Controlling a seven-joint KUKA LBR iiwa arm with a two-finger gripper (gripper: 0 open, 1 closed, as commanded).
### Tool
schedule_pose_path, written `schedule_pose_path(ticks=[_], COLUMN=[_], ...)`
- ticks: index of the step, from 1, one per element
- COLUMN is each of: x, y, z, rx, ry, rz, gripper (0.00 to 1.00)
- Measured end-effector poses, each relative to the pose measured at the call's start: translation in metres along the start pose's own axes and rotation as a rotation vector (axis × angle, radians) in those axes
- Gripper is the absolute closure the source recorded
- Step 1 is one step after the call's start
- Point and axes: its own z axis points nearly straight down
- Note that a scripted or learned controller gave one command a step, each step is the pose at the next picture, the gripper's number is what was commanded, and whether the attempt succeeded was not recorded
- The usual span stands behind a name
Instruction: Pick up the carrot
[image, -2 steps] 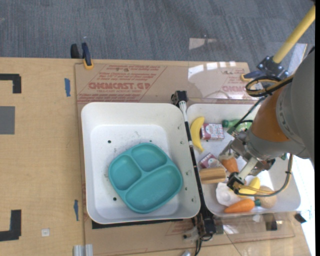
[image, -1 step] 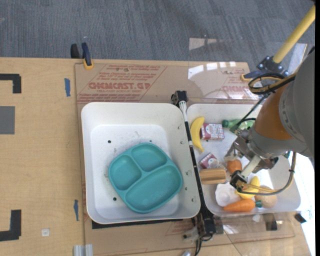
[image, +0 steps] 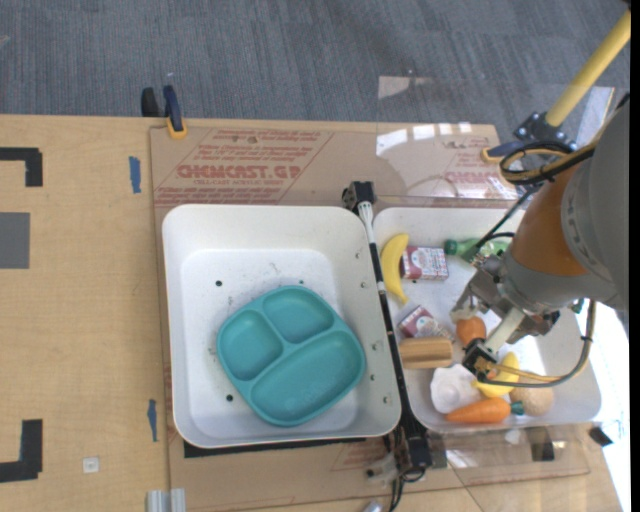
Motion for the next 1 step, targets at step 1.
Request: schedule_pose_path(ticks=[1], x=[-0.0409], y=[-0.0221], z=[0.0169], rx=[-0.003], ry=[0.014], rz=[-0.092], gripper=[1.00])
